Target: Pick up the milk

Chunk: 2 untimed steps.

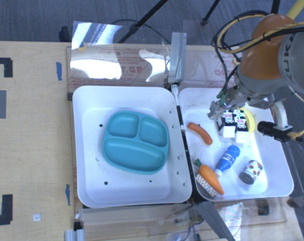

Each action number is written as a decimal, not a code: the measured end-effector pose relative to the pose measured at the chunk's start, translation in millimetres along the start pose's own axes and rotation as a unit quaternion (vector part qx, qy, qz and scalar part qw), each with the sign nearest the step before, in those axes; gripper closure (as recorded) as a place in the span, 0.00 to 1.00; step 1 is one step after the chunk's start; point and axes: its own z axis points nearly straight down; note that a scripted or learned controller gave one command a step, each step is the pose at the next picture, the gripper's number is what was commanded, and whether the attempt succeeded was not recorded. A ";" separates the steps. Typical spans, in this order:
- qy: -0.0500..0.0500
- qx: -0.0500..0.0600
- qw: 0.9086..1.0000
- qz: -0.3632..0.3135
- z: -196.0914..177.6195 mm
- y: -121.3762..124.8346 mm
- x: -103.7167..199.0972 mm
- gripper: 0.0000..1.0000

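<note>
Camera view: grey arm with the orange band (265,54) reaches in from the right, wrist bent down over the right white bin (280,185). Two-finger gripper (219,108) hangs low; open or clenched, I cannot tell. Small white milk carton with black-and-white print (232,123) sits just beside it, lettering unreadable. Blue bottle with white cap (227,159) lies below, orange sausage (199,133) to its left.
</note>
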 end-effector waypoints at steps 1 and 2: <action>0.000 0.000 1.000 0.000 0.0 -0.2 -0.4 0.00; -0.003 -0.005 0.998 -0.066 62.7 3.8 -72.2 0.00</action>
